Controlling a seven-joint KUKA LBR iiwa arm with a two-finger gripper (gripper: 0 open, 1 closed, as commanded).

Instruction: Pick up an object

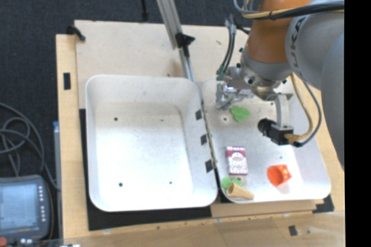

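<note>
End effector (226,96): finger state cannot be told; hangs beside green object (239,113). Best approach: centre over it, descend straight

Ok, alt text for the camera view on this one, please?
The gripper hangs low over the right bin, beside a small green object. Nearer the front of that bin lie a red-and-white box, an orange cup and a tan cone. The left bin sits alongside.
</note>
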